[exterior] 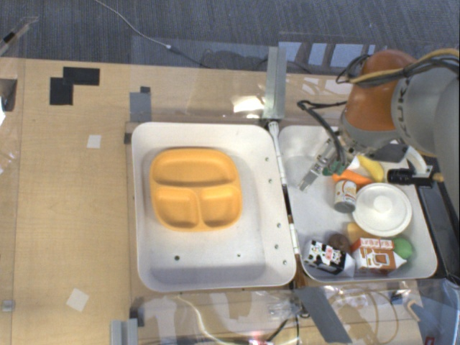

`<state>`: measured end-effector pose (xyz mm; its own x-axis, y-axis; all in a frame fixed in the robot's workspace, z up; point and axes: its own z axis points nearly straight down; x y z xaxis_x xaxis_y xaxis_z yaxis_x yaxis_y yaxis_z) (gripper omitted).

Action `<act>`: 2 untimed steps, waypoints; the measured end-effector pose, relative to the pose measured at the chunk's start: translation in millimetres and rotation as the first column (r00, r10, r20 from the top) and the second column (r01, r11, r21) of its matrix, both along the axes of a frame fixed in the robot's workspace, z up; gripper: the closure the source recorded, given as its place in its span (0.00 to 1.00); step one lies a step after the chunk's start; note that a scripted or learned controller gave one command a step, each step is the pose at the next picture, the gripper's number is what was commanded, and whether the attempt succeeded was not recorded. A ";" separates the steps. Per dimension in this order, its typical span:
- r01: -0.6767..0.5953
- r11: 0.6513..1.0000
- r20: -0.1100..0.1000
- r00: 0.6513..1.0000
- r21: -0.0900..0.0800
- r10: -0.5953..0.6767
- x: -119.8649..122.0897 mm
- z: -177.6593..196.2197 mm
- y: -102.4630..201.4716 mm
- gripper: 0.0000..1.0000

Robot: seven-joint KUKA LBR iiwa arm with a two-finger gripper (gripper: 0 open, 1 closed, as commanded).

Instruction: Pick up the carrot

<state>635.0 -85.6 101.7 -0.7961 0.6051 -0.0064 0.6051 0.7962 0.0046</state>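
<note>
My gripper [316, 171] hangs in the right bin [302, 214], its fingers a little apart and holding nothing, just left of the carrot [353, 177], with bare floor toward the left wall.

Grey arm [424, 106], orange band [374, 92]

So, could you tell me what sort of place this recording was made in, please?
Most likely a robotics lab bench set up for pick-and-place trials: two white bins side by side on a wooden bench, a grey and orange arm reaching in, and toy food such as a carrot.
</note>
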 end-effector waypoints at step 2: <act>0.552 0.834 -0.006 0.834 0.001 -0.552 -6.0 13.7 -3.2 0.00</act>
